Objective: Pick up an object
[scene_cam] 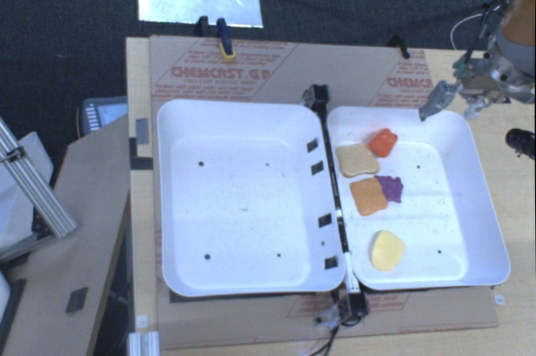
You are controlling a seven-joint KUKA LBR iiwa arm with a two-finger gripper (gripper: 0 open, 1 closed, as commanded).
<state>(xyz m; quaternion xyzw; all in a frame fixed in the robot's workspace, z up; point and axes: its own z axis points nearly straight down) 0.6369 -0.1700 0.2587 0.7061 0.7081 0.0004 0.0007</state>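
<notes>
Fixed above the bench [276, 61], looking down at a slant from its near side. Far enough back to take in both white bins [243, 195] whole, side by side, plus dark floor beyond the far edge and at left. Arm [511, 36] entering at upper right, over the right bin's far corner

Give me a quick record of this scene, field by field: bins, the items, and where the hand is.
left bin: white, shallow
right bin: white, shallow, holds five items
items: red piece, tan slice, orange slice, purple piece, yellow piece
item grouping: all toward the right bin's left side
hand: above the right bin's far right corner, holding nothing
</notes>
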